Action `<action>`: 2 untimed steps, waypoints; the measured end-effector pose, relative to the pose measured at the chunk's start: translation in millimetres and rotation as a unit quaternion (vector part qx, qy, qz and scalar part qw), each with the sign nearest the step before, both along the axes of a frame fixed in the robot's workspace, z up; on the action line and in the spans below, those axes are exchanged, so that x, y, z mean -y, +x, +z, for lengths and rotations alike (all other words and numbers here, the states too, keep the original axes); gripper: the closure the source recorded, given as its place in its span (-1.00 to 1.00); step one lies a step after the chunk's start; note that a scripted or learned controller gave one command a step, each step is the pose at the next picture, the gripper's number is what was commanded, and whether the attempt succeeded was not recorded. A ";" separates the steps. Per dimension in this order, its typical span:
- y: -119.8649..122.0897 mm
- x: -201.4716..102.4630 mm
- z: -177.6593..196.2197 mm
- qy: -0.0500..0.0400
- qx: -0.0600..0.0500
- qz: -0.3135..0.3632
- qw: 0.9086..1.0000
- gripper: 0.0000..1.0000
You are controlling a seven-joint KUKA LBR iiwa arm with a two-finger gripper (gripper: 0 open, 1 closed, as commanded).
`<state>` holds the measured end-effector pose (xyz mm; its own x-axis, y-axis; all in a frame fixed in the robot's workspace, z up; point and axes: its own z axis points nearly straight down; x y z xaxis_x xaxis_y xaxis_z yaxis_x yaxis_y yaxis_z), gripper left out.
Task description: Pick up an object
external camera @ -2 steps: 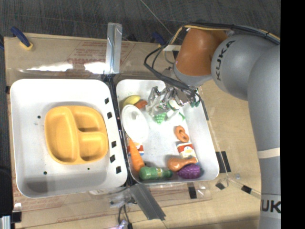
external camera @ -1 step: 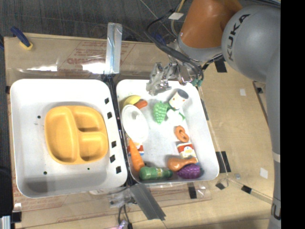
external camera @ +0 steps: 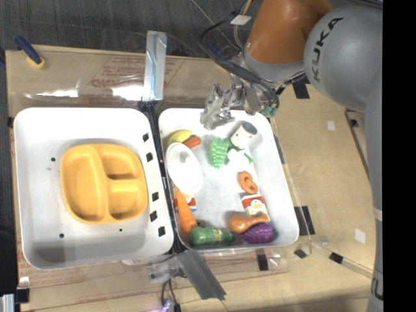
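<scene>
The right bin (external camera: 279, 174) holds several toy foods. Among them are a green grape bunch (external camera: 220, 153), a white cup (external camera: 244, 135), a yellow fruit (external camera: 180, 136) and a white oval dish (external camera: 184, 168). My gripper (external camera: 218, 114) hangs over the bin's far edge, just above the green grapes and left of the white cup. It stands open with nothing between its metal fingers.
Near the right bin's front lie an orange carrot (external camera: 186, 216), a green cucumber (external camera: 211, 236), purple grapes (external camera: 259, 233), an orange drumstick (external camera: 240, 223), a small red and white can (external camera: 256, 207) and an orange curled piece (external camera: 247, 182). The left bin (external camera: 32, 174) bears a yellow divided tray (external camera: 104, 182).
</scene>
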<state>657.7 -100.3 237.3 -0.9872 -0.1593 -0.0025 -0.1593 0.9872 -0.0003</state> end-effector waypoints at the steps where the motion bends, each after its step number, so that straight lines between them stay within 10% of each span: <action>1: 0.5 -0.9 9.9 0.000 0.001 0.002 1.000 1.00; 2: 1.1 -1.5 19.6 0.000 0.002 0.003 1.000 1.00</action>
<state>658.8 -98.8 257.0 -0.9863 -0.1648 -0.0066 -0.1648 0.9863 -0.0013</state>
